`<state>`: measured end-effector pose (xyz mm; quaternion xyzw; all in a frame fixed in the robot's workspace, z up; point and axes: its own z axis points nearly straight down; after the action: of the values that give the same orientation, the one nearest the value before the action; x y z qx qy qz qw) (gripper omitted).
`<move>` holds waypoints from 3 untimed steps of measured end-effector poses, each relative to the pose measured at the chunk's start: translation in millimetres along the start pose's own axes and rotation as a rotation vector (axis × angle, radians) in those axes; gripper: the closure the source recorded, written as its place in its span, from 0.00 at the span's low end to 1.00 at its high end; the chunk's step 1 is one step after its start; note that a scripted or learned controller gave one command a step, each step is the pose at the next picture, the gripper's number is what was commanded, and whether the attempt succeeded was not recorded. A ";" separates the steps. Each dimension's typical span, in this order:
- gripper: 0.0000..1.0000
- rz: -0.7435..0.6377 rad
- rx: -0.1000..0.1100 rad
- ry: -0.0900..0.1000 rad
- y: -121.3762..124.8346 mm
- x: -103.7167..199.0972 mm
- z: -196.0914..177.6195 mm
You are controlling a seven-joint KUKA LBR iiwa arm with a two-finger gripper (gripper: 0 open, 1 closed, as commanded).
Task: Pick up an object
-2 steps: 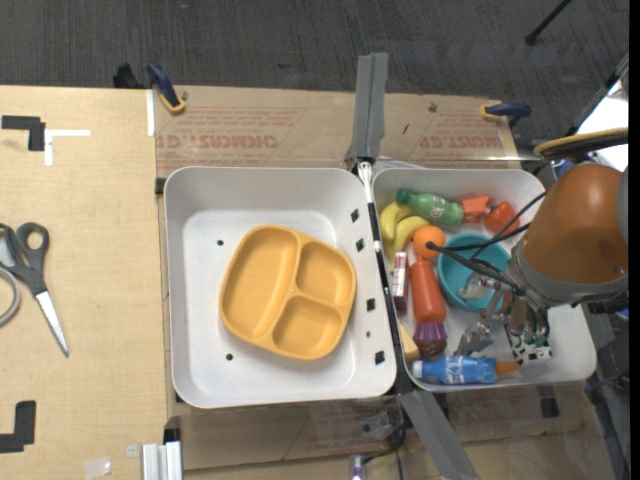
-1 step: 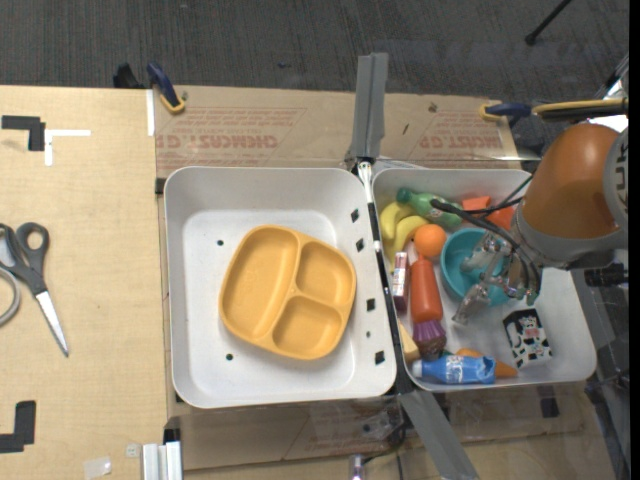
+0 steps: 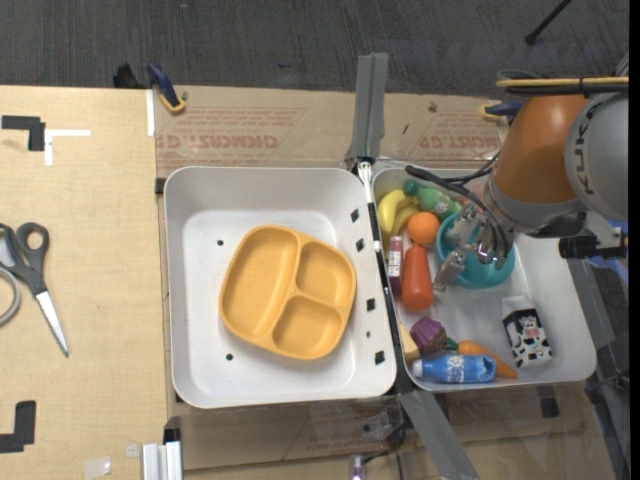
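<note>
Several toys crowd the gripper (image 3: 470,256) over the teal bowl (image 3: 490,268); its opening can't be told.

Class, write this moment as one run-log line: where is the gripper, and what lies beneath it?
gripper: over right bin | beneath: teal bowl | nearby: orange, banana | left bin: yellow divided plate

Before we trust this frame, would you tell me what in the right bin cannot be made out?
- Gripper: in the camera view, a blurred metallic tangle, so its state is unreadable.
- Teal bowl: largely covered by the gripper; contents unseen.
- Green item: partly under a black cable, too small to identify.
- Blue bottle: label too small to read.
</note>
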<state>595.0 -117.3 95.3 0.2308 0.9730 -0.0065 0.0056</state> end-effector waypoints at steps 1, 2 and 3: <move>0.00 0.003 0.018 0.028 8.4 -17.7 2.4; 0.00 0.108 0.037 0.055 12.4 -32.1 2.9; 0.00 0.216 0.030 0.038 9.1 -31.6 2.6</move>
<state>627.3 -123.4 93.0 0.3342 0.9422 -0.0159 -0.0158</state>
